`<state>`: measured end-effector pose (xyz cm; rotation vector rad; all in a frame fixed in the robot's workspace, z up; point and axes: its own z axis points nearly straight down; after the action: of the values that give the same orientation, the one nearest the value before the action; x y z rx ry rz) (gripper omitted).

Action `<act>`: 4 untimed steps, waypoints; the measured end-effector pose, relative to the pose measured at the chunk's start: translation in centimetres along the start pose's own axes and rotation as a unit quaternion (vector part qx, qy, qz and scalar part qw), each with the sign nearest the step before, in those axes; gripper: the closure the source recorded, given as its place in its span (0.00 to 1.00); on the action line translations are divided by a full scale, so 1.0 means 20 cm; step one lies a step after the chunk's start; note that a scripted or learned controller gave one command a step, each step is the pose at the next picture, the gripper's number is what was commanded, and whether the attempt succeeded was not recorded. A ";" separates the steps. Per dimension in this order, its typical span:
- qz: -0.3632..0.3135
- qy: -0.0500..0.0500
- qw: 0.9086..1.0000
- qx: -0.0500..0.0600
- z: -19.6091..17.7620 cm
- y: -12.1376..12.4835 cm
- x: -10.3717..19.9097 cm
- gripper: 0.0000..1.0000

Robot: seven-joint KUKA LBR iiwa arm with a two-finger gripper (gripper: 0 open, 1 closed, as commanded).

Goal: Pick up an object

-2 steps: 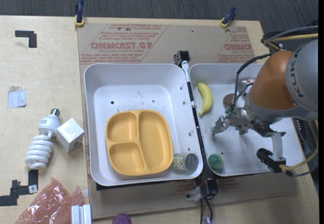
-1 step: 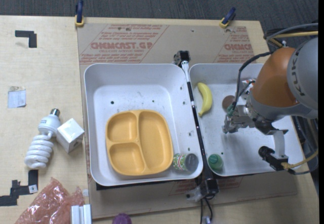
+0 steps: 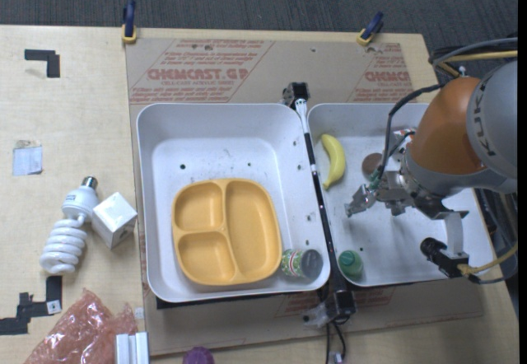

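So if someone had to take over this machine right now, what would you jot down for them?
Gripper: low inside the right bin, nothing seen between its fingers; whether they are open or shut is unclear.
Right bin things: banana at the upper left, a green object at the lower left corner, a brown round item partly behind the arm.
Left bin: yellow divided plate, small can at its lower right.
Done: nothing lifted.
Left: grasp one object and raise it, probably the banana or green object, which are nearest.

Two white bins (image 3: 156, 189); one yellow tray (image 3: 226, 231); one banana (image 3: 333, 158); one bulb (image 3: 67, 235)
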<state>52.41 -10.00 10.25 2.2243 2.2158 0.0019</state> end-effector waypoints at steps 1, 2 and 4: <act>-0.001 0.000 1.000 0.001 0.05 -0.16 0.02 0.00; 0.000 0.000 1.000 0.000 0.00 -0.15 0.01 1.00; -0.003 0.000 1.000 0.001 -0.45 0.18 0.27 0.00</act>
<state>56.03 -4.62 19.23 2.2185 2.2225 -0.0006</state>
